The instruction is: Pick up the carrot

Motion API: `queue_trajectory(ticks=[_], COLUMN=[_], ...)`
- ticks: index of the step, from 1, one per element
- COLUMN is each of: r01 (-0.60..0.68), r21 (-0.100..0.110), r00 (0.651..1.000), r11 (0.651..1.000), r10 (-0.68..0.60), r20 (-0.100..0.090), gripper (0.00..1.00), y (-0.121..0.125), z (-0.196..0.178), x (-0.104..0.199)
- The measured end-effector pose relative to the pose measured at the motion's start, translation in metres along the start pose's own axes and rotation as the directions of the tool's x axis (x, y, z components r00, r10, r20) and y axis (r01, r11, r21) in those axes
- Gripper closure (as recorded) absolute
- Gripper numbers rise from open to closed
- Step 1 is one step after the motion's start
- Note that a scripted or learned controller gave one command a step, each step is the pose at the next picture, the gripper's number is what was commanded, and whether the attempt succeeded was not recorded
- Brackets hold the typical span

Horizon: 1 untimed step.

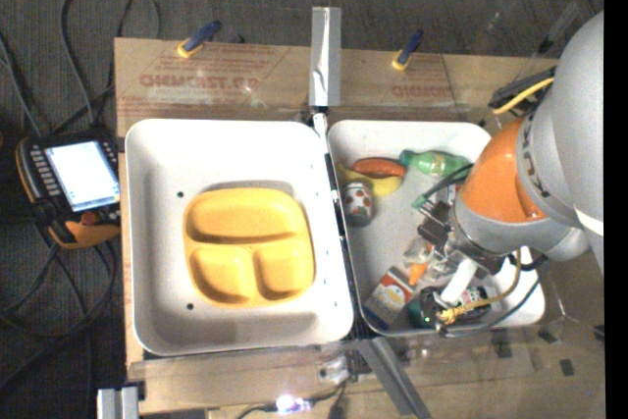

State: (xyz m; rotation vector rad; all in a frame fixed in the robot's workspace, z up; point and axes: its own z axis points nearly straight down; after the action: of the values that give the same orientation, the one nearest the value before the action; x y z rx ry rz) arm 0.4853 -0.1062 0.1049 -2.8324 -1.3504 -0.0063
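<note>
While the arm [549,162] reaches in from the right, its wrist with the orange band hangs over the right bin [343,137], and the gripper [442,285] is low in the front part of this bin, among small things. I cannot tell if it is spread or pressed together, because the wrist and cables cover it.

At the back of the right bin lies the carrot [378,167], orange, just beside a yellow piece and a green bottle [432,161]. It is apart from the gripper. A small ball [359,202] sits near the left wall, in front of the carrot. A small box [389,297] lies at the front, near the gripper.

A yellow tray [250,243] with three compartments rests in the middle of the left bin [147,240]. A tablet [80,174] lies left of the bench.
</note>
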Motion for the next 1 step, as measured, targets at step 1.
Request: queue_trajectory(ticks=[1], r01=[0.000], r21=[0.000], r00=[1.000], r11=[1.000], r10=[0.000], r20=[0.000], gripper=[0.00], y=[0.0001], z=[-0.0001], x=[0.0000])
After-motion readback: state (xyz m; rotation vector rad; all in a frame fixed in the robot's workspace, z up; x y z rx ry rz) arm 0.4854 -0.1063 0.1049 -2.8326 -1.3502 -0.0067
